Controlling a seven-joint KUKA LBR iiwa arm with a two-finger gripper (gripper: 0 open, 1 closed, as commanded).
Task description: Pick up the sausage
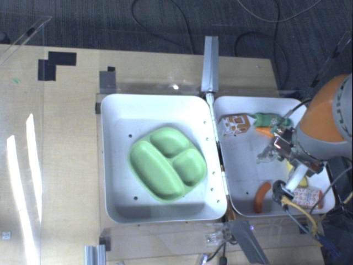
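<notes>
On the pale bench [55,148] two white bins sit side by side, and the grey arm [322,139] with its orange band reaches in over the right bin [242,170]. The left bin [113,164] carries a green divided plate [168,162], which plays no part in this job. We judge the step in hand to be the approach. The gripper [269,152] hangs over the middle of the right bin with nothing seen in its grasp, and from this slant we cannot tell whether it is open or closed. The sausage [261,197], a short reddish-orange piece, lies near the front wall of that bin, apart from the gripper. The next move, we think, calls for shifting towards that wall, lining up across the sausage's narrow width and coming down cleanly. Room is tight there: the wall is close in front, and a printed packet [309,196] lies near on the right. The bin floor looks smooth, so the sausage may well slide or roll if nudged. At the far end, well apart, we see a small carton [237,125] and a green and orange vegetable [265,123].
</notes>
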